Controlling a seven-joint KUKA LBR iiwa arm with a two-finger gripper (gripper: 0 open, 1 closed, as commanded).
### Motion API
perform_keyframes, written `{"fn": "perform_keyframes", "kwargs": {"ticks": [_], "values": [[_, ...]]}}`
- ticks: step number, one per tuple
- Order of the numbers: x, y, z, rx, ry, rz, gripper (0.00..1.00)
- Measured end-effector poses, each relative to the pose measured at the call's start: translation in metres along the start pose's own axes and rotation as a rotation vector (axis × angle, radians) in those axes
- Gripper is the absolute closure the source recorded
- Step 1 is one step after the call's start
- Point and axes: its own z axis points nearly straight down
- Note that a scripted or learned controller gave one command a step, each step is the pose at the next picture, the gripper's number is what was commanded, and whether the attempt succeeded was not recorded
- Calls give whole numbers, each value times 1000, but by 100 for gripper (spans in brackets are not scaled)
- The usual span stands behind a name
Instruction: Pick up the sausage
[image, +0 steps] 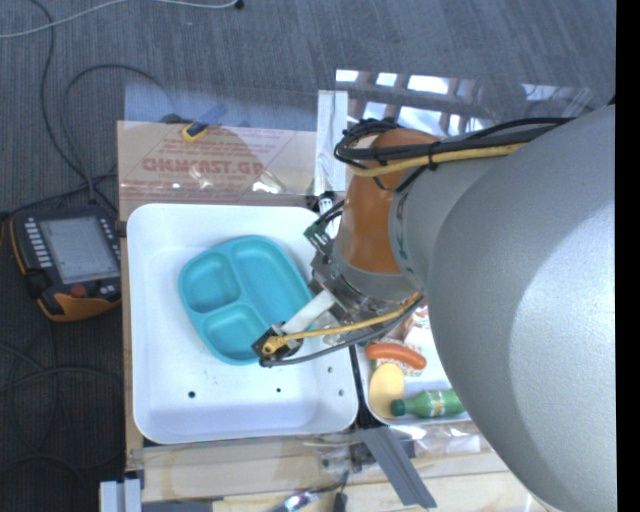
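The hand (338, 292) hangs over the divide between the bins; whether it is open or closed I cannot tell. Just beside it the small red-orange sausage (397, 354) lies free in the right shallow white bin (364, 400), next to a yellow rounded fruit (386, 381) and a green plastic bottle (430, 404). The pickup looks not yet done. The grey arm (520, 300) hides most of that bin. Farther left lies a turquoise divided plastic plate (240, 290).

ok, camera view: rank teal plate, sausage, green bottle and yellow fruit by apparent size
1. teal plate, by far the largest.
2. green bottle, though the arm hides part of it.
3. sausage and yellow fruit: too alike to rank.
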Motion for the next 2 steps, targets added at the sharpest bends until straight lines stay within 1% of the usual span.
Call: {"fn": "perform_keyframes", "kwargs": {"ticks": [1,2], "values": [[0,0,0,0,0,0,0],[0,0,0,0,0,0,0]]}}
